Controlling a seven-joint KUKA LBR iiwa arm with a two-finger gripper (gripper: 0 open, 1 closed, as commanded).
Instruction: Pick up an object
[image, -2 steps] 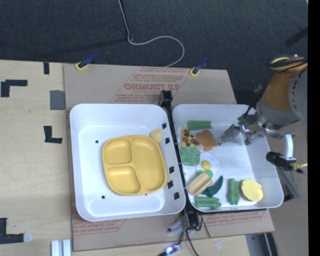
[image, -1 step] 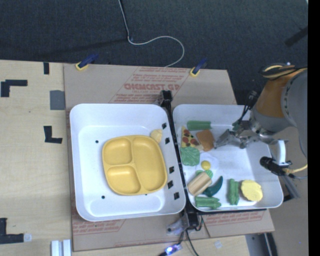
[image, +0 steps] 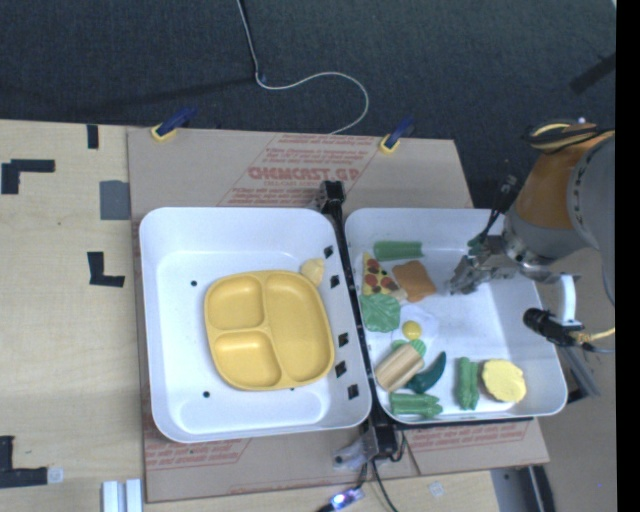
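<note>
The right bin (image: 500, 225) holds several toy foods: a green pickle (image: 398, 249), a brown toast slice (image: 413, 280), a pizza slice (image: 376, 277), a green lettuce leaf (image: 380, 312), a small yellow piece (image: 412, 329), a tan bread roll (image: 398, 366), a dark green pepper (image: 431, 372), green pods (image: 415, 404) (image: 466, 383) and a yellow round slice (image: 503, 381). My gripper (image: 464, 276) hangs low over bare bin floor, just right of the toast. Nothing shows in its grasp.
The left bin (image: 170, 300) holds a yellow divided plate (image: 268, 328) and a pale yellow piece (image: 314, 269) by the divider. The arm's grey and orange wrist (image: 550, 205) overhangs the right bin's far right corner. A black cable fitting (image: 548, 325) sits at that bin's right rim.
</note>
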